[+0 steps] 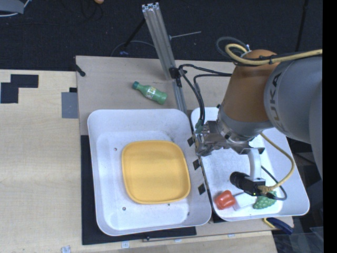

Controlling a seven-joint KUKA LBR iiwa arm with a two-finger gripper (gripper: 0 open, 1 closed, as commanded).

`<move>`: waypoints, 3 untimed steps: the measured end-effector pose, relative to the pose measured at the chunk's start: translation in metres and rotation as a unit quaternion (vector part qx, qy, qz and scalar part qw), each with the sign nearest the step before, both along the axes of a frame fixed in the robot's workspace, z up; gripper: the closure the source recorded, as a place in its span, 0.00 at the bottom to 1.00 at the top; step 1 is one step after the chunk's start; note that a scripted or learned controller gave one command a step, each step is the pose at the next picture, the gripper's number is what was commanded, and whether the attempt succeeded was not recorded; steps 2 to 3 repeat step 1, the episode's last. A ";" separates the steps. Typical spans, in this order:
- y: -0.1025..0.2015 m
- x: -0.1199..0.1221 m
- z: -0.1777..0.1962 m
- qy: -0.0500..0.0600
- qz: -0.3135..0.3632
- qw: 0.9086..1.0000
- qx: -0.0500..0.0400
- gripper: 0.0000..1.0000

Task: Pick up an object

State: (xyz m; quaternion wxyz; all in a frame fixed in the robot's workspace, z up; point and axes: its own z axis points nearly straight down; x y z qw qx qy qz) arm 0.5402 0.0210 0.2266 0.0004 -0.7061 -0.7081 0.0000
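My gripper (204, 143) hangs low over the left side of the right bin (295, 194), close to the wall that it shares with the left bin (100, 141). A small red pepper-like toy (225, 199) lies at the front of the right bin, below and to the right of the gripper. A green knobbly toy (263, 203) lies a little to the right of the red one. A large yellow square plate (155, 171) lies flat in the middle of the left bin. I see nothing held at the gripper.
A small green bottle (150, 92) lies on its side on the bench behind the left bin. A slanted aluminium rail (163, 41) rises behind the bins. The thick grey arm (274, 99) covers the back of the right bin.
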 end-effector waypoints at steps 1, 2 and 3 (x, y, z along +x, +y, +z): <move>0.050 0.013 0.011 0.000 0.000 1.000 0.000 1.00; 0.050 0.013 0.011 0.000 0.000 1.000 0.000 1.00; 0.050 0.013 0.011 0.000 0.000 1.000 0.000 1.00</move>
